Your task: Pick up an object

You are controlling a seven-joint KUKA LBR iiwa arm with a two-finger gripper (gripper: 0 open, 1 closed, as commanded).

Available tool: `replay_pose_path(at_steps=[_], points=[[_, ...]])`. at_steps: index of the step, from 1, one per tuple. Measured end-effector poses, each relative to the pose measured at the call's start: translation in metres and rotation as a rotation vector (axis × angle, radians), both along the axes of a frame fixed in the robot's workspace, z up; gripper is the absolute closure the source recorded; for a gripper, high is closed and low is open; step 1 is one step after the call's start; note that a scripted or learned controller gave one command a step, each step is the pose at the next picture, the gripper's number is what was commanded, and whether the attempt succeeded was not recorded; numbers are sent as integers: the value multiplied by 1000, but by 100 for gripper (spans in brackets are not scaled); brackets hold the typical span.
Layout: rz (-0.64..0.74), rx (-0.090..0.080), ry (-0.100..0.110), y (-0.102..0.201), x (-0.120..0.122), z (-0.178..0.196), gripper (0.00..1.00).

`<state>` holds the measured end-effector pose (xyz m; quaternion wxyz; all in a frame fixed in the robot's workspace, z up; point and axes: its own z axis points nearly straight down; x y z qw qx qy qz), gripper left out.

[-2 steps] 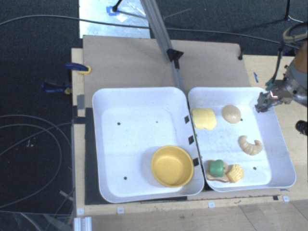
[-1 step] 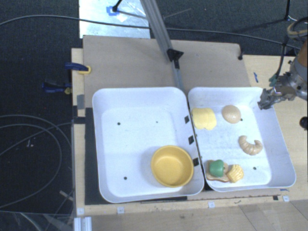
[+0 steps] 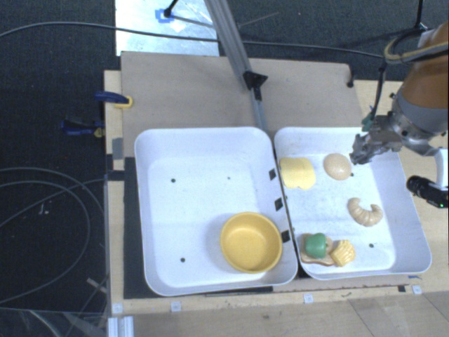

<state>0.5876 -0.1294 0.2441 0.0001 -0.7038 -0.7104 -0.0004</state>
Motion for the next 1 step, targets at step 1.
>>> replay_pose_path(at_steps=[1], points=[[1, 1, -1, 55, 5, -12, 100]])
